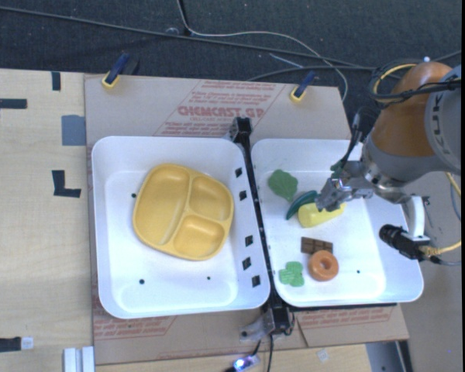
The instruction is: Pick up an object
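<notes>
Clover (291, 274): a small green piece is lying at the near edge of the right bin (372, 285), close to the divider.
Donut (323, 266): an orange ring is sitting just right of the clover, almost touching the brown block behind it.
Block (316, 245): a flat brown rectangle is lying just behind the donut.
Plate (184, 210): a yellow divided plate is lying alone in the left bin (112, 231), tilted a little.
Yellow piece (319, 215): it is lying mid-bin on the floor of the right bin, directly under the gripper, with a dark teal curved piece (301, 203) touching its left end.
Gripper (331, 199): it is pointing down onto the yellow piece's upper right part; how wide the tips are standing, and whether anything is between them, I cannot tell.
Leaf (283, 184): a green leafy piece is sitting behind the teal one, near the divider.
Arm (407, 130): it is reaching in from the right, orange band above the wrist.
</notes>
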`<control>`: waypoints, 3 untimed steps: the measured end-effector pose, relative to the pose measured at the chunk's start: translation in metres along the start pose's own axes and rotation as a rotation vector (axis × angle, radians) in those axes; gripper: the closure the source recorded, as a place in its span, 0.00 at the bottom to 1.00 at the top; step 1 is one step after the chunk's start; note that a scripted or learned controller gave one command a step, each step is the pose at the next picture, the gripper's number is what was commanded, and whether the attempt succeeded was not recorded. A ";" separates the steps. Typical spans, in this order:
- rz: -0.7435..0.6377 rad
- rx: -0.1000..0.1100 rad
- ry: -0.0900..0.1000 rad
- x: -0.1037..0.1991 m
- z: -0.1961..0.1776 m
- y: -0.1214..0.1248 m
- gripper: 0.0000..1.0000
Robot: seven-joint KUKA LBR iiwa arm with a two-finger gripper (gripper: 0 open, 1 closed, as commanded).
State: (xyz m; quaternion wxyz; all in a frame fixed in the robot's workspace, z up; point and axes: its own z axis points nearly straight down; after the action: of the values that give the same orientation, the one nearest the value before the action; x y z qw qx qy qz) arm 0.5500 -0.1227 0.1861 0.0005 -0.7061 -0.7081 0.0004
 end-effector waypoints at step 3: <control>-0.004 0.004 0.001 0.091 -0.025 0.031 1.00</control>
State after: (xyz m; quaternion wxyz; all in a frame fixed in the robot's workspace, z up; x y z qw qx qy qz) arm 0.5806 -0.0320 0.2109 0.0022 -0.7045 -0.7097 0.0013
